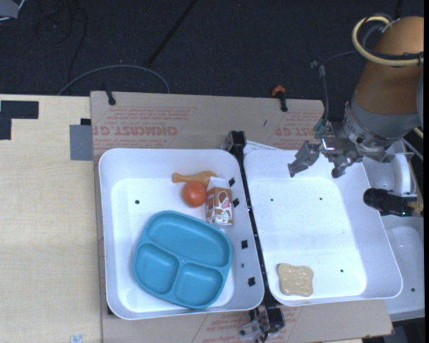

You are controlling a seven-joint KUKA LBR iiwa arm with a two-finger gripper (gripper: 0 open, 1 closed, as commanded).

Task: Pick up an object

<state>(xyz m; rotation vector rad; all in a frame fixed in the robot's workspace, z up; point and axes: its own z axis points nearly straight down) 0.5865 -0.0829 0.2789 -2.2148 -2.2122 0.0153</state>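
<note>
The right bin (357,220) lies mostly bare, with a tan slice (294,279) near its front edge. The left bin (114,213) is crowded (blue plate (182,258), tomato (194,194), small carton (219,207)), leaving bare floor along its left side.

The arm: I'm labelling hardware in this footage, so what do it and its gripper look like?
The arm is rounded, with an orange band above a grey wrist and a pale yellowish cable looped at its top. The gripper is grey metal with two dark fingers.
</note>
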